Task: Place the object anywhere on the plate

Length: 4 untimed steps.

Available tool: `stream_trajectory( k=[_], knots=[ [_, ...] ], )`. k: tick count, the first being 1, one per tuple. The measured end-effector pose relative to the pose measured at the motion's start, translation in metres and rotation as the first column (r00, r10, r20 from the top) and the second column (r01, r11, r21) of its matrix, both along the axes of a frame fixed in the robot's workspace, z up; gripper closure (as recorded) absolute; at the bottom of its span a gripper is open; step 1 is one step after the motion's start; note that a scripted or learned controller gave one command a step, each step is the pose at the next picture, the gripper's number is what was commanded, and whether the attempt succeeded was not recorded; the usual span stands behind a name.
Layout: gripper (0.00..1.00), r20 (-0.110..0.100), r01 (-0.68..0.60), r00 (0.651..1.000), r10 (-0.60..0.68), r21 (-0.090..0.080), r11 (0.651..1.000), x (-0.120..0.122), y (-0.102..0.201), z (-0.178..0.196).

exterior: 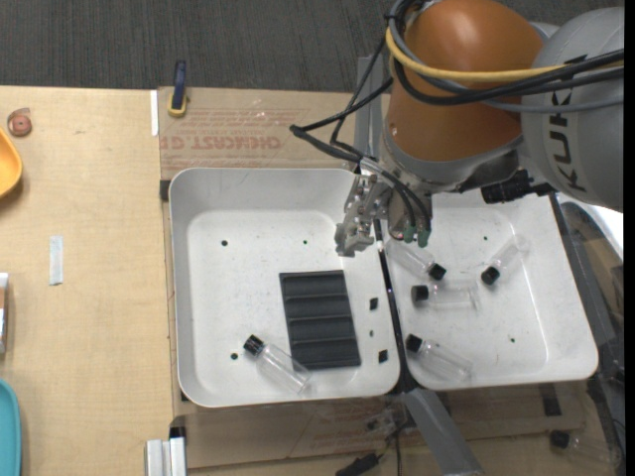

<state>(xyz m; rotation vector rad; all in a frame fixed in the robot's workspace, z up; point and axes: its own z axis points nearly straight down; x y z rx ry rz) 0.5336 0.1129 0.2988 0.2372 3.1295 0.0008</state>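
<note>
On your left bin (189,266), the black ribbed plate (318,318) lies flat with a clear vial (275,362) touching its lower-left corner. Above it, at the wall between the bins, the end effector (359,228) hangs; you cannot tell its opening or any hold. More vials (427,266) lie in the right bin (556,355), so judge this the picking step. Mirrored print on the cardboard (258,132) is unreadable; the arm (595,87) reads "KU".

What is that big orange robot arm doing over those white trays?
The robot arm's tool hangs over the edge where the two white bins meet. In the left bin lie a black ridged plate and a clear tube. More clear tubes, like this one, lie in the right bin. Nothing sits on the plate yet.
</note>
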Motion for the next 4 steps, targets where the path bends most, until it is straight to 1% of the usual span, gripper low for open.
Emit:
stream_trajectory(
  k=[1,2,3,4],
  knots=[
    [1.00,0.000,-0.321,0.947,0.321,-0.001,0.947,0.010,-0.033,0.020],
    [1.00,-0.002,-0.132,0.991,0.132,0.000,0.991,0.000,0.026,0.016],
    [1.00,0.002,-0.386,0.922,0.386,-0.001,0.922,-0.022,0.019,0.093],
    [1.00,0.002,-0.752,0.660,0.752,-0.002,0.660,-0.018,0.066,0.143]
  ],
)
